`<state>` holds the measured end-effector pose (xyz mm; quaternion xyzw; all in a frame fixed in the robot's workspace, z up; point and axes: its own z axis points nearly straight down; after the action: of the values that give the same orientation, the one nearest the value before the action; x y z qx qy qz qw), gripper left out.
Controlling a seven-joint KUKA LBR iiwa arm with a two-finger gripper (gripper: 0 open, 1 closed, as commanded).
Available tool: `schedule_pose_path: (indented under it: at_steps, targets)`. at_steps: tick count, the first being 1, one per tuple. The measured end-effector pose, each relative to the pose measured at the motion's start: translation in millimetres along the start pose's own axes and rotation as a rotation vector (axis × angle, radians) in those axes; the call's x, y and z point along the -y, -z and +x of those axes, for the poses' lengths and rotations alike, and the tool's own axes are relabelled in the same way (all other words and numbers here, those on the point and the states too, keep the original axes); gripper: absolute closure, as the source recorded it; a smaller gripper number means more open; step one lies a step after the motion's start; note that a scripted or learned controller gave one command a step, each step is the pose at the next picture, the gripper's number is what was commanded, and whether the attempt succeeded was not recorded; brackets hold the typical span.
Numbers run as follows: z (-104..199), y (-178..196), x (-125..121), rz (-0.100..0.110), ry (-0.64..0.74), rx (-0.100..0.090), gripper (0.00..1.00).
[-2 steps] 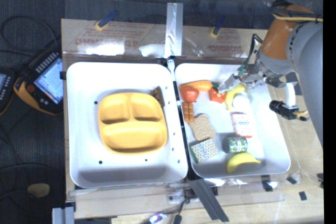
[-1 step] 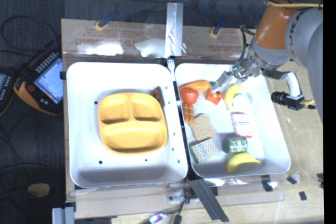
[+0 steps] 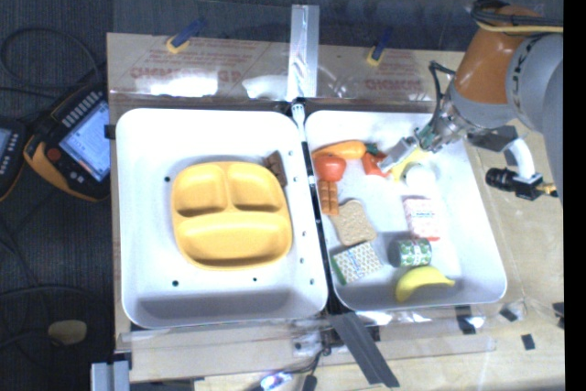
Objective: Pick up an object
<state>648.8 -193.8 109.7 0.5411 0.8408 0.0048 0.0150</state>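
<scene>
There are two white bins side by side on the surface (image 3: 540, 307). The left bin (image 3: 137, 197) holds one yellow tray (image 3: 231, 213) with compartments, lying in its middle, and a small brown thing (image 3: 274, 165) touches the tray at about 1 o'clock.

The right bin (image 3: 485, 243) holds the small things. I count one orange carrot (image 3: 342, 148), one red tomato (image 3: 330, 168), one red piece (image 3: 373, 164), one brown strip (image 3: 325, 196) along the left wall, one slice of bread (image 3: 352, 221), one checked packet (image 3: 357, 262), one white box with a red label (image 3: 421, 217), one green can (image 3: 413, 251) and one yellow banana (image 3: 421, 282). They lie close together, many touching.

The arm (image 3: 499, 69) comes in from 3 o'clock. Its jaws (image 3: 414, 145) are low at about 1 o'clock of the right bin, just beside the red piece and over a pale yellow thing (image 3: 412, 169). I cannot tell if the jaws are wide or narrow, and nothing is seen between them.

Open room in the right bin is mostly along the wall at 3 o'clock. The left bin has free floor all around the tray.

Outside, at 9 o'clock, a control pendant (image 3: 78, 146) lies with cables on the dark floor.
</scene>
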Motion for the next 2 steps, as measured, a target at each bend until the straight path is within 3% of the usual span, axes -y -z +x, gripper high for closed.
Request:
schedule_pose_path:
  at_steps: [1, 2]
  targets:
    - [48.1, -17.7, 78.2, 0.019, -0.025, -0.013, 0.00]
    - [69.6, -15.1, 142.6, 0.014, -0.328, -0.010, 0.00]
